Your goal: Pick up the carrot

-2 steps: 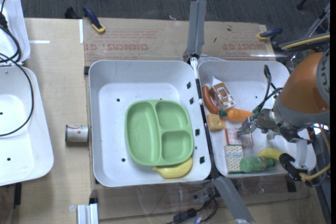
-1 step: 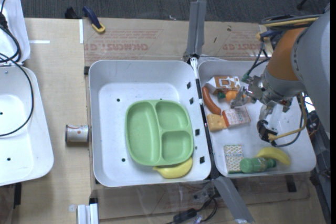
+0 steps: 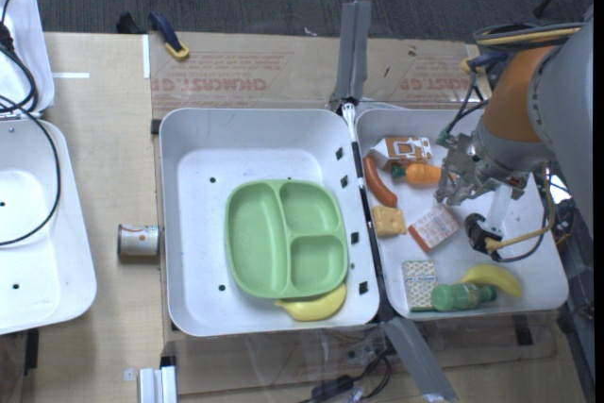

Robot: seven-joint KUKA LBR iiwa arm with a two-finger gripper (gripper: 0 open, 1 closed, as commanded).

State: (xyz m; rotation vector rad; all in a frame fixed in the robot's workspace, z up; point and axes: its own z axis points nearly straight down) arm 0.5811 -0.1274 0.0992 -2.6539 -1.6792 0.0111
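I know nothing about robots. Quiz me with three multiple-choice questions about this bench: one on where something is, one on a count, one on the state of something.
1. Where does the small orange carrot lie?
A. left white bin
B. right white bin
C. on the bench

2. How many yellow bananas are there?
A. one
B. two
C. four

3. How does the green divided plastic plate lie?
A. flat, open side up
B. upside down
C. standing on edge

Answers:
1 B: it lies in the right white bin, near the tool.
2 B: one banana by the plate, another in the right bin.
3 A: its three compartments face up.
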